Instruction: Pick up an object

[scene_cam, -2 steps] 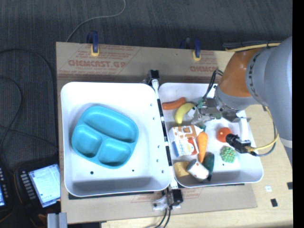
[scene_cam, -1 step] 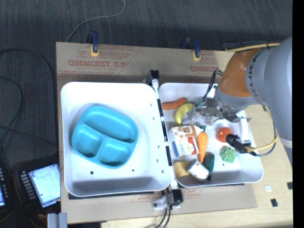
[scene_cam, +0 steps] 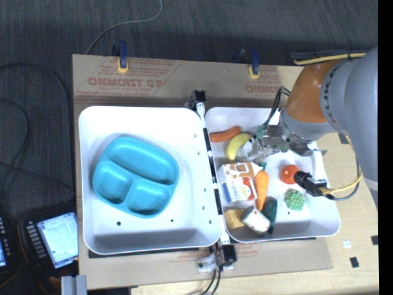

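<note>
My gripper [scene_cam: 263,145] is low in the right bin [scene_cam: 328,223], near its back left part. It sits just right of a yellow banana [scene_cam: 237,145] and close above a small white and orange carton [scene_cam: 238,182]. An orange sausage [scene_cam: 225,134] lies behind the banana. A carrot [scene_cam: 261,188] lies to the right of the carton. Whether anything is between the gripper's jaws is hidden by the wrist.
A red-orange tomato [scene_cam: 289,174] and a green knobbly ball [scene_cam: 295,199] sit at the bin's right. A white and dark object [scene_cam: 258,219] and a brown piece [scene_cam: 233,217] lie at the front. The left bin [scene_cam: 92,226] holds a blue divided tray [scene_cam: 135,176].
</note>
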